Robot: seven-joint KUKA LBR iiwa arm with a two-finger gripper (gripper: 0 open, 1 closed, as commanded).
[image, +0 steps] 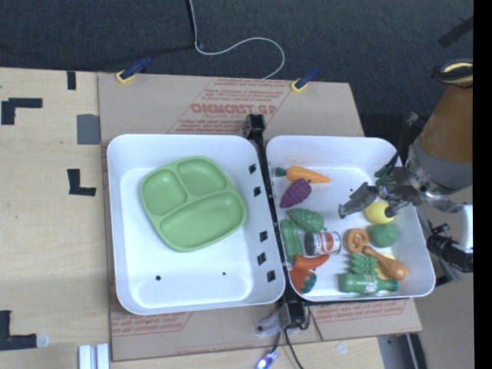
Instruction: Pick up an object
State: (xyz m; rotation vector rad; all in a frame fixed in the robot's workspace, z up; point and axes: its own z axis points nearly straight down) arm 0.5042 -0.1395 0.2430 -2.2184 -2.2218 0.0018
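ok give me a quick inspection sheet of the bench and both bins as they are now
surface: cardboard sheet on a wooden bench, two white bins side by side
job's things: right bin holds toy carrot, purple grapes, small can, yellow lemon, green ball, green bottle and more toy food
clutter: green divided plate in left bin
grippers: pincer low over right bin, beside the lemon; grip state unclear
cables: white cable looping behind the bins
surroundings: dark carpet, two clamps on the cardboard's far edge
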